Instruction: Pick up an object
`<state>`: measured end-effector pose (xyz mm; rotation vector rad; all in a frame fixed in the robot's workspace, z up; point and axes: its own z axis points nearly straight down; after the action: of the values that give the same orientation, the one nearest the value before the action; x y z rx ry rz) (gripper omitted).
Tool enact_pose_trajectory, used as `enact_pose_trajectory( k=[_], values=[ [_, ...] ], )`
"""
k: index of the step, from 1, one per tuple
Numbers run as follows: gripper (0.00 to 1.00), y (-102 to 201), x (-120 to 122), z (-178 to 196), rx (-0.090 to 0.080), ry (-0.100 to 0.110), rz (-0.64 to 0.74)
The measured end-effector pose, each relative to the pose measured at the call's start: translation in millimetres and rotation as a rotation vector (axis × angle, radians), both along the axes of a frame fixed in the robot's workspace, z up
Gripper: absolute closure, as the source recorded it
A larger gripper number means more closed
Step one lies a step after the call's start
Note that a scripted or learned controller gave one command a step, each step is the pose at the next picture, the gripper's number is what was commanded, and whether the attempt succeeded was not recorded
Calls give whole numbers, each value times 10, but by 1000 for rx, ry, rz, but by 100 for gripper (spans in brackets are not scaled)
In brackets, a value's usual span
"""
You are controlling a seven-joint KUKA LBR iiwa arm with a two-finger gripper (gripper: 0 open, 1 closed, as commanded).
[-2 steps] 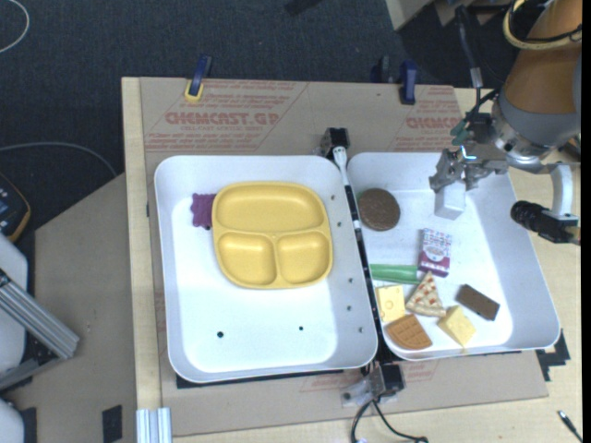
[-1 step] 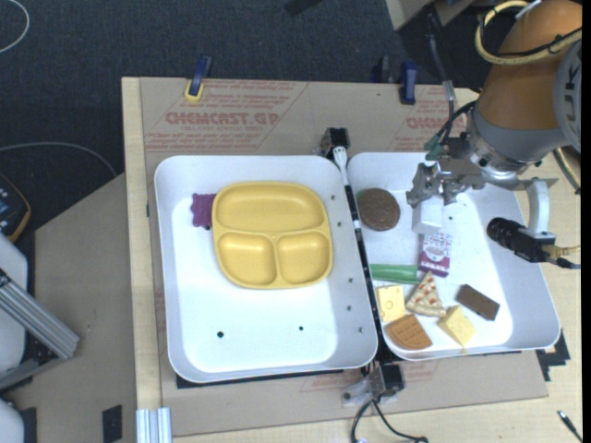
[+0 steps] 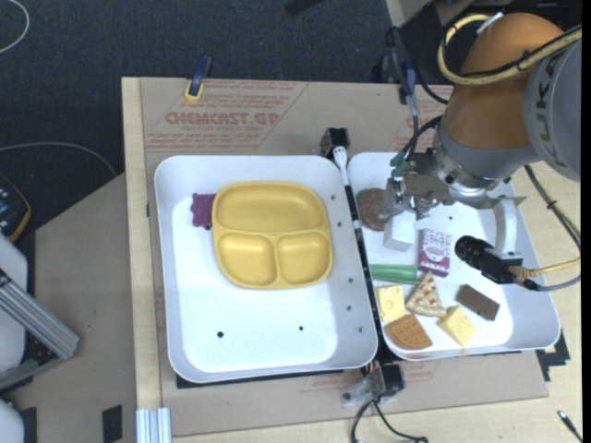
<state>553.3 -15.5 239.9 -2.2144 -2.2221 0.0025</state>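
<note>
My gripper (image 3: pixel 407 203) hangs low over the upper left part of the right bin (image 3: pixel 534 275). Just below it lies a small pale grey block (image 3: pixel 399 239), and a round brown cookie (image 3: pixel 368 208) lies to its left. Nothing shows as held. Further down the bin lie a purple and white packet (image 3: pixel 435 251), a green stick (image 3: pixel 391 272), a yellow cheese slice (image 3: pixel 391 302), a pizza slice (image 3: pixel 426 295), a round waffle (image 3: pixel 407 333), a cheese cube (image 3: pixel 457 326) and a brown chocolate bar (image 3: pixel 477 301).
The left bin (image 3: pixel 259 344) holds a yellow divided plate (image 3: pixel 272 233) with a purple thing (image 3: pixel 201 209) at its left edge. The wall between the bins (image 3: pixel 358 247) runs just left of the gripper. The arm covers the right bin's upper right.
</note>
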Motion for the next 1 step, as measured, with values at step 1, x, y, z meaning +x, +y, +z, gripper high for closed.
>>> enact_pose_trajectory(
  k=[1],
  values=[
    [100,541,-185,16,1,0,3]
  ],
)
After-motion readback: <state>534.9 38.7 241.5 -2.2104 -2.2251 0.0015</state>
